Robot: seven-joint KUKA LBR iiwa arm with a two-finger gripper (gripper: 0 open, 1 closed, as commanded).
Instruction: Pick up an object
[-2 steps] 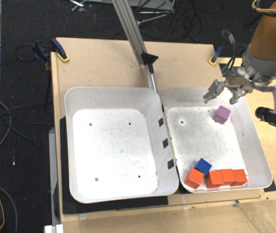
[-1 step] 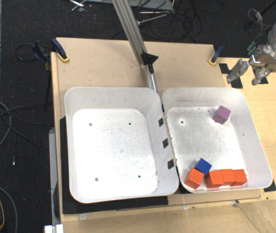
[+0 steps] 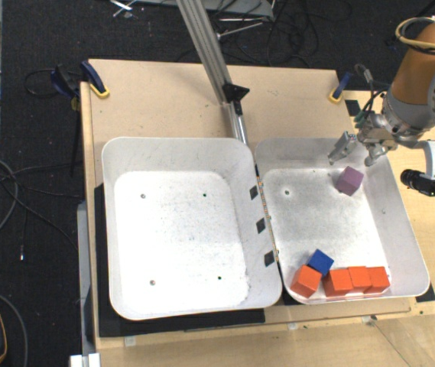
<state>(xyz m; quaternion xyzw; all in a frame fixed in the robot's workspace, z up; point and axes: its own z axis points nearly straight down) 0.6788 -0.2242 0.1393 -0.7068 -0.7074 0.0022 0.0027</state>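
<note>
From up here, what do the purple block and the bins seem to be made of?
Purple block: matte, soft-edged, probably foam or painted wood; the look leaves it open. Right bin and left bin: white moulded plastic by the rounded rims, with a dull, speckled, worn finish.

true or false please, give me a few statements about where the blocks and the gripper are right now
1. The purple block lies in the right bin. True.
2. The gripper grips the purple block. False: the block lies on the bin floor just below the gripper's open fingers.
3. The blue block sits near the right bin's front edge, beside the orange blocks. True.
4. The orange blocks lie in the left bin. False: they lie along the right bin's front edge.
5. The gripper hangs over the left bin. False: it is over the right bin's far end.
</note>
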